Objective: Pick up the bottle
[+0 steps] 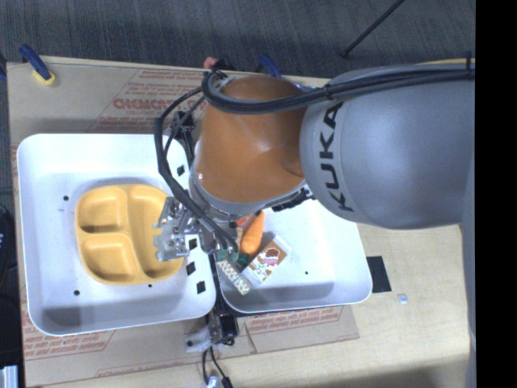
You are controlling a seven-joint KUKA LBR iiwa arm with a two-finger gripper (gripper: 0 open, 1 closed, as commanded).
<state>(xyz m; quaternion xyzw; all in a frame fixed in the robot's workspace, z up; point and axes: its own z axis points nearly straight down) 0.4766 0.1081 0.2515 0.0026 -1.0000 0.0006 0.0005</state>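
Note:
My gripper (173, 234) hangs over the right side of the left bin (36, 217), just above the right edge of a yellow divided tray (113, 233). The grey arm with its orange band (250, 148) covers most of the right bin (343, 285). Just below the wrist, in the right bin, an orange tapered object (252, 231) pokes out, and I cannot tell what it is. Beside it lie a small printed packet (271, 257) and a pale patterned strip (232, 275). The arm hides whatever else is in that bin.
The yellow tray fills the middle of the left bin, with bare white floor around it. The wall between the two bins (212, 285) runs right beside the gripper. Black cables (174, 136) loop off the wrist. Cardboard (121, 95) lines the bench under the bins.

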